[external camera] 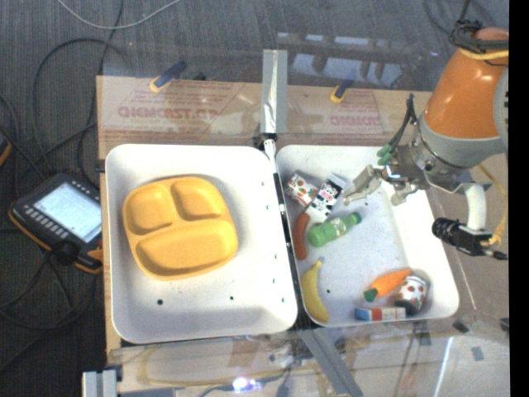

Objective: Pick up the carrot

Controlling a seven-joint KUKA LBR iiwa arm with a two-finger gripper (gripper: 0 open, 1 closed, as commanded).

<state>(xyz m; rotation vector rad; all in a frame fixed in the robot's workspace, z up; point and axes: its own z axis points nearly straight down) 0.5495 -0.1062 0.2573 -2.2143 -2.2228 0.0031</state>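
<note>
The small orange plastic carrot [387,283] lies near the right white bin's [417,222] front right corner, touching a red-and-white toy [412,291]. The jaws [382,180] hang spread and empty near the back edge; descend squarely, avoiding neighbours.

a robotics lab: a teach pendant [58,217] beside the bench's left edge, loose cables [74,40] trailing over grey carpet, taped cardboard [186,114] behind the bins.

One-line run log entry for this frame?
task: pick carrot | gripper: over right bin's upper part, nothing between fingers | carrot: lower right of right bin, beside banana | status: not grasped
</note>
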